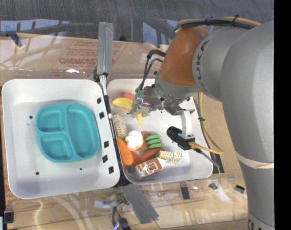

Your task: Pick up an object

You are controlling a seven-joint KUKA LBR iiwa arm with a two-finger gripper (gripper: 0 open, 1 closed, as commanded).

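gripper [144, 102] hangs over right bin [199, 169], banana [121, 102] just left of it, long axis sideways. jaws' state — can't tell tbh.

Your bench, two white bins side by side

In the left bin [14, 143] you have a teal divided plate [67, 132] lying flat near the middle; the right bin [203, 169] sits against it, on cardboard [64, 56] under clear plastic.
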